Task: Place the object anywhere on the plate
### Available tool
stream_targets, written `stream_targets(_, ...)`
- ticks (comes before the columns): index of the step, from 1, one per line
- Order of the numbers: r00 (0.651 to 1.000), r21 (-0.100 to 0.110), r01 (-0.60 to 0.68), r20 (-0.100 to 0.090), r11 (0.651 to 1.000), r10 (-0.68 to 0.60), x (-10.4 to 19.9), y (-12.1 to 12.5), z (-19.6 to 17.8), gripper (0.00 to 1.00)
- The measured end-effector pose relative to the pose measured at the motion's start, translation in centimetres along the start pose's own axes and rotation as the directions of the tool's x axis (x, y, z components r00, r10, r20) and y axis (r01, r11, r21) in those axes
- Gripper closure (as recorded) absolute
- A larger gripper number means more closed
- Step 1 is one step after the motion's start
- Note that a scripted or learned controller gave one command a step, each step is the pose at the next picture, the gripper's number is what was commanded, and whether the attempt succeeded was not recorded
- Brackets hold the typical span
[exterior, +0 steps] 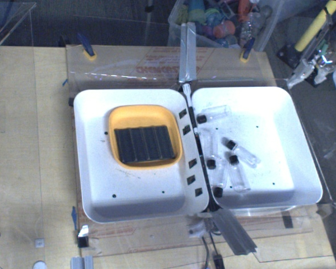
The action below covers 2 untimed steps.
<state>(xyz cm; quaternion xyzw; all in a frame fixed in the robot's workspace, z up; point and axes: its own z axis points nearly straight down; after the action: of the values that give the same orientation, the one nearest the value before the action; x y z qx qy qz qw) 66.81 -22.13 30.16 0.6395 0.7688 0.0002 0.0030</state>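
Over in the left bin (95, 195) sits the yellow plate (116, 116), pushed toward the bin's far edge and right wall, with a dark ribbed slab (144, 143) lying flat in its well; any landing spot will be on or beside that slab. Past the middle divider, the right bin (285, 144) holds the likely object: a scatter of small clear vials with black caps (242, 153), all crowded into the bin's left half, close to the divider and well apart from the plate. One lies near the far-left corner, the others cluster from the middle down toward the near edge, some touching or crossing. They look light, stiff and slick, probably plastic, and inclined to roll or squirt out of a pinch; I would take one across its barrel, near the cap. Whether the claw is released or clenched I cannot tell, nor how the vials lie relative to it.
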Motion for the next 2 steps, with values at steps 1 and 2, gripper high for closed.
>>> stream_targets(1,1.0,-0.001,-0.016,-0.001,1.0,0.016,-0.02,-0.01,-0.75,0.0)
stream_targets(2,0.999,0.0,-0.046,-0.002,0.999,0.046,-0.1,-0.06,-0.92,0.0)
